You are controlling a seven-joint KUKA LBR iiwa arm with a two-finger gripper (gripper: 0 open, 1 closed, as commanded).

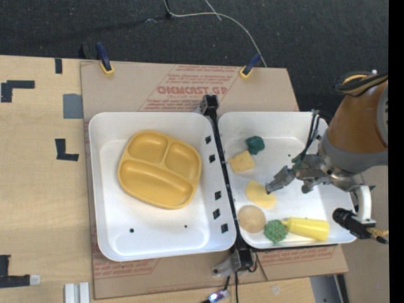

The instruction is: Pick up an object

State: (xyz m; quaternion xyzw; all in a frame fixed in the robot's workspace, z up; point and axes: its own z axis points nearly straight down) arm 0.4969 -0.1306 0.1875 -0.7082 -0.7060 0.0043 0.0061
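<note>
Nearest the camera, along the right bin's point(287, 124) front edge, lie a yellow corn cob point(308, 228), a green broccoli piece point(275, 231) and a round tan ball point(251, 219). Just behind them my claw point(278, 183) hangs low over a pale yellow wedge point(260, 194); whether it is wide or narrow I cannot tell. Farther back sit a yellow block point(242, 162) and a dark green piece point(254, 144). Across the divider, the left bin point(101, 169) holds a yellow divided plate point(159, 168).
</note>
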